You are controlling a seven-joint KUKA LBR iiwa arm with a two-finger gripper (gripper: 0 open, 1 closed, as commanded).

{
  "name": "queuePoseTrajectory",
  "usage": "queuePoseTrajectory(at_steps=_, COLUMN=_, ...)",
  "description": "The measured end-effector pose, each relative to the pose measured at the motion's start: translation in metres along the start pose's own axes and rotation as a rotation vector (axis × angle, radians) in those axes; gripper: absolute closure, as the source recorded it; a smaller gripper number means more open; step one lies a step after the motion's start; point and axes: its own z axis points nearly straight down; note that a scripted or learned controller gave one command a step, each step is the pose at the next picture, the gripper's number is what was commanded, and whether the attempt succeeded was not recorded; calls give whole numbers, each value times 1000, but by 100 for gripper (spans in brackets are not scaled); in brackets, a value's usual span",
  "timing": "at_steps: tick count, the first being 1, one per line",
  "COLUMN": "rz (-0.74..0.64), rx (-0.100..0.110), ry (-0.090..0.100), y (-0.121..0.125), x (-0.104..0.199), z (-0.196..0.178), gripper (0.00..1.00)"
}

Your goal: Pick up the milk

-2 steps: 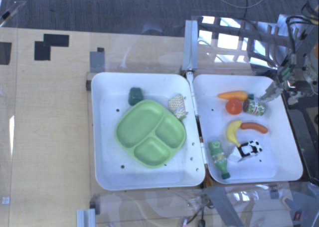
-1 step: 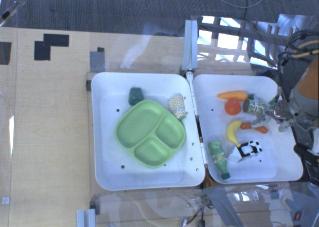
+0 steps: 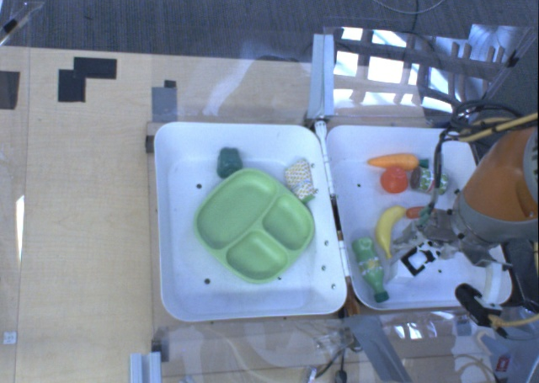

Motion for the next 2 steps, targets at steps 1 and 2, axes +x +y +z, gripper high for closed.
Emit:
queuePoseTrajectory(at_steps=1, rz=-3, rx=-7, ry=2, y=3, x=2, z=-12, gripper=100)
queuePoseTrajectory(at_steps=2, rz=229, rx=8, ry=0, y=-5, x=79, z=-122, gripper=100)
